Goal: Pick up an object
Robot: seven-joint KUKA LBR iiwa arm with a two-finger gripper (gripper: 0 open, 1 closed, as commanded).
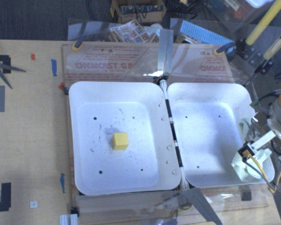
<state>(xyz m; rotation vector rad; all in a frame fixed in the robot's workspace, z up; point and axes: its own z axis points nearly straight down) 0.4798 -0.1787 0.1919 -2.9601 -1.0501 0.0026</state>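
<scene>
A yellow cube (120,140) lies on the floor of the left bin (84,97), a little below its middle. The gripper (263,131) hangs at the far right rim of the right bin (201,97), far from the cube, with the arm entering from the right edge of the view. A pale, whitish-green thing (240,167) lies in the near right corner of the right bin, just below the gripper; what it is cannot be made out. Nothing shows between the gripper and the cube.
A metal divider (171,125) runs between the two bins. Clear plastic sheeting (150,62) stands behind them. The wooden bench (23,125) stretches to the left, with small bits of tape and dark marks on it.
</scene>
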